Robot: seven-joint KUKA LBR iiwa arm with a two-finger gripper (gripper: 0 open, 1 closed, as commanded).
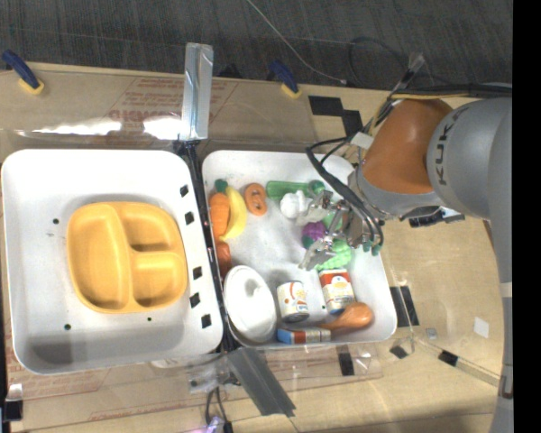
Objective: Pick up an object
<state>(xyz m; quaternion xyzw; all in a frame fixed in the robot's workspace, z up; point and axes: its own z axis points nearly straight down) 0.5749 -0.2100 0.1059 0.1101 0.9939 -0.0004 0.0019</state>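
Several wires hide the fingers above the right bin; grip unreadable.

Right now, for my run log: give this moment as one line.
phase: reaching | grey two-finger gripper: low in right white bin, near small purple object | yellow divided tray: left bin

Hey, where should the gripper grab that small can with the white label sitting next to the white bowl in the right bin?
Grip the small can across its round sides, coming straight down from above. It seems to stand upright with its top showing. The white bowl crowds its left and the red-labelled jar its right, so setting the fingers toward the near and far sides probably fits best.
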